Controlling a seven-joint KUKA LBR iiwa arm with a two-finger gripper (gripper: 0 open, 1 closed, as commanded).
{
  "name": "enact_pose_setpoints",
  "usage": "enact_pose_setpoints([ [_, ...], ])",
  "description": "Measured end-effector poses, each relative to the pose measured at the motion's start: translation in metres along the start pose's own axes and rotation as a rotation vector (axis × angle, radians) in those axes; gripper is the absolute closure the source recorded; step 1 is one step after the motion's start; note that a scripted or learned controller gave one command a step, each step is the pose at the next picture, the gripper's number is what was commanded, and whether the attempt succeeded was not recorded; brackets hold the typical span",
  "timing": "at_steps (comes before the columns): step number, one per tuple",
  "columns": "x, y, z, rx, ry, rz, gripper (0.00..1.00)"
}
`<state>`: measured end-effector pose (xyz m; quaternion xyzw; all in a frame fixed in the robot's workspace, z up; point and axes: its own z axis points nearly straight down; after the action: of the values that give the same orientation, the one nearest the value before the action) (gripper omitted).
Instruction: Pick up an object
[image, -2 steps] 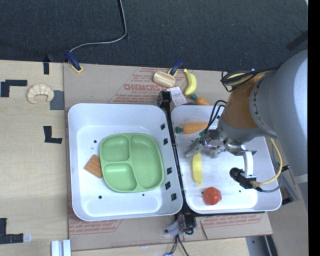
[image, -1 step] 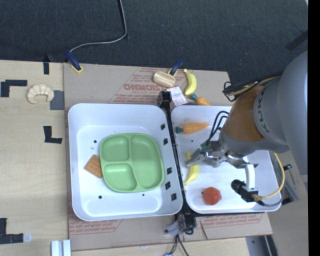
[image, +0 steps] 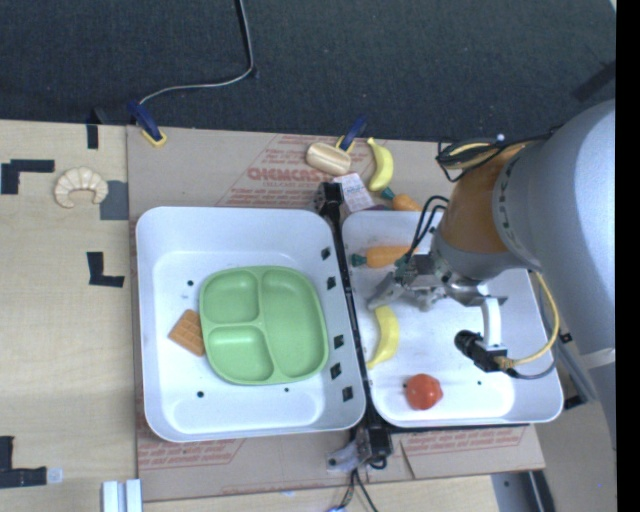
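Hovering low in the right bin (image: 520, 400), end effector (image: 392, 288) beside the banana (image: 385, 335), finger spread impossible to tell

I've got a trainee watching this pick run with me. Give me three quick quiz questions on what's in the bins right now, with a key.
1. True or false: the green divided plate lies in the left bin.
2. Which item lies nearest the front wall of the right bin? A) carrot B) tomato C) croissant
3. Fill in: the tool hangs over the right bin between the carrot and the ______.

Key
1. True. The plate sits in the left bin, with a tan cracker tucked at its left edge.
2. B. The tomato is nearest that wall; the croissant lies out on the bench.
3. Banana, the one in the bin by the divider.
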<state>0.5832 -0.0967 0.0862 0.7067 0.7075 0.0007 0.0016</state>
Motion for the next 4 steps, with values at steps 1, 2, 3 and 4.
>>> enact_pose_setpoints([
  [1,-0.0108,0.0828,0.0018,0.016,-0.003,-0.002,0.00],
  [2,-0.0141,0.0835,0.0018,0.014,0.000,-0.002,0.00],
  [3,-0.0143,0.0835,0.0018,0.014,0.001,-0.002,0.00],
  [4,-0.0140,0.0835,0.0017,0.014,0.000,-0.002,0.00],
])
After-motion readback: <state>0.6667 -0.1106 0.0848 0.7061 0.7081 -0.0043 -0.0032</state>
